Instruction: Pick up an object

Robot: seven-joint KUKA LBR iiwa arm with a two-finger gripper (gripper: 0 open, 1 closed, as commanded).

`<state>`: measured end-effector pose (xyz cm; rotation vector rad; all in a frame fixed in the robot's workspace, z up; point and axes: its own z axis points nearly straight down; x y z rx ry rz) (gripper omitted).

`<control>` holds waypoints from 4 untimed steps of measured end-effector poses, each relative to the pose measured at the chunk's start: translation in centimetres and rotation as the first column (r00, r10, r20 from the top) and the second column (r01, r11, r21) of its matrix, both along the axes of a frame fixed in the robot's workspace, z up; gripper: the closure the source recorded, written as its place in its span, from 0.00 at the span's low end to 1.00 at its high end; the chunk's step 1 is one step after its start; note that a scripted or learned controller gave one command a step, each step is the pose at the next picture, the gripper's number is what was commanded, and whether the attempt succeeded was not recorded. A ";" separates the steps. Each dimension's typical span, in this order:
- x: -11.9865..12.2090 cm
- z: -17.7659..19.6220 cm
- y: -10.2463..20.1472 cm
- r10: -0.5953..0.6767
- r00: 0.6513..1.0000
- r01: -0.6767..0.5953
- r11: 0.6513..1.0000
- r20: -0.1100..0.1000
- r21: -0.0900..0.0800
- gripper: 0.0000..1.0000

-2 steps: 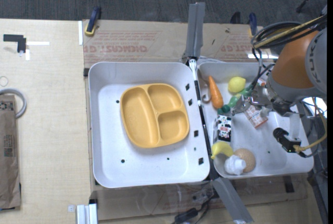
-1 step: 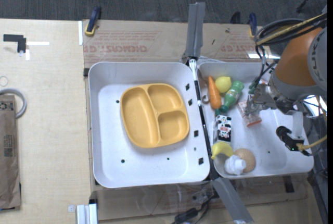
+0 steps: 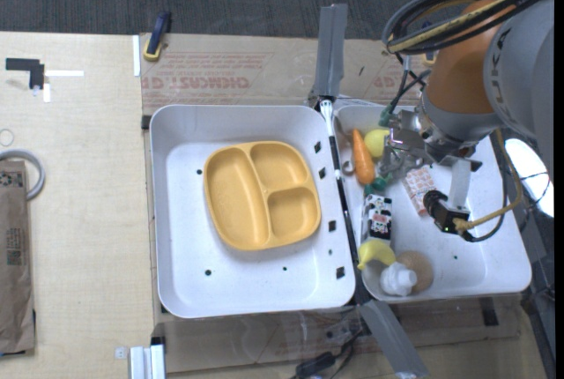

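My gripper (image 3: 393, 159) hangs low over the left part of the right bin (image 3: 493, 276), under the grey arm with its orange band. Just to its left lie an orange carrot (image 3: 361, 155) and a small yellow ball (image 3: 376, 140). A red and white packet (image 3: 419, 183) sits just to the gripper's right. Below it lie a small cow-patterned carton (image 3: 379, 217), a yellow piece (image 3: 374, 255) and a tan and white item (image 3: 406, 273). The gripper's body hides what is directly beneath it.
The left bin (image 3: 176, 263) holds a yellow divided plate (image 3: 262, 192). A grey divider (image 3: 331, 60) runs between the bins. A blue and yellow tool (image 3: 158, 35) lies on the cardboard behind, and a brown bag (image 3: 13, 254) at the far left.
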<state>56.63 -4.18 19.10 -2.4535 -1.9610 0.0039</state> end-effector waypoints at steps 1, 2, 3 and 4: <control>0.4 2.0 -2.9 0.005 1.000 -0.005 1.000 0.001 -0.001 1.00; -5.2 3.1 -6.8 0.194 0.981 -0.194 0.981 -0.001 0.001 1.00; -4.0 4.0 3.9 -0.072 0.997 0.072 0.997 -0.001 -0.001 1.00; 4.1 13.3 -1.5 0.033 0.999 -0.033 0.999 0.001 -0.002 1.00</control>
